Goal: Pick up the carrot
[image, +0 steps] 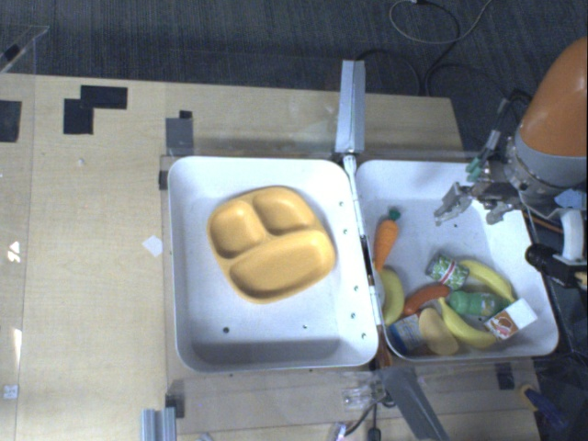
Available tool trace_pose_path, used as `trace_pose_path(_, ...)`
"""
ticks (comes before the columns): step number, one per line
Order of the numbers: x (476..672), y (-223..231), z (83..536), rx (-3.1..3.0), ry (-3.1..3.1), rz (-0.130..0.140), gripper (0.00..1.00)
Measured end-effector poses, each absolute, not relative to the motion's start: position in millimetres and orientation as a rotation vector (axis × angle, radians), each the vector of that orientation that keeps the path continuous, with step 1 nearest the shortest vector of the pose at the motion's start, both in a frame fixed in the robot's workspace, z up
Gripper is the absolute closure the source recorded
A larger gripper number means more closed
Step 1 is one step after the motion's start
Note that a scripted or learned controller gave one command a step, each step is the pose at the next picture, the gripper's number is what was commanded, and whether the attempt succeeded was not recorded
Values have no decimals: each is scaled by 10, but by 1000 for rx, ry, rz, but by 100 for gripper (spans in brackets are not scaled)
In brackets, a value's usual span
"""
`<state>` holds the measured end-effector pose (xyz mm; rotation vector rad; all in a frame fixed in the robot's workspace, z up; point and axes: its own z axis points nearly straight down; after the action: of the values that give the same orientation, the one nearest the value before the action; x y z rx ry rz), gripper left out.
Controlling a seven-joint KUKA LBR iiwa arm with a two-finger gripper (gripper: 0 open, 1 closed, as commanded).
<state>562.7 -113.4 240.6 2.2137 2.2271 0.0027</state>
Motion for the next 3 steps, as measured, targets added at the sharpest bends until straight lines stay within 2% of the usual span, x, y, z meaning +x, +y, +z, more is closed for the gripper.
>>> trace_pose_path(1,5910,-950,983,1981,2435,4,0)
trace_pose_path(2,6192,-952,902,1937,2469,-8,0)
trace_pose_path(3,6693,-925,883,1891,2498,0,0)
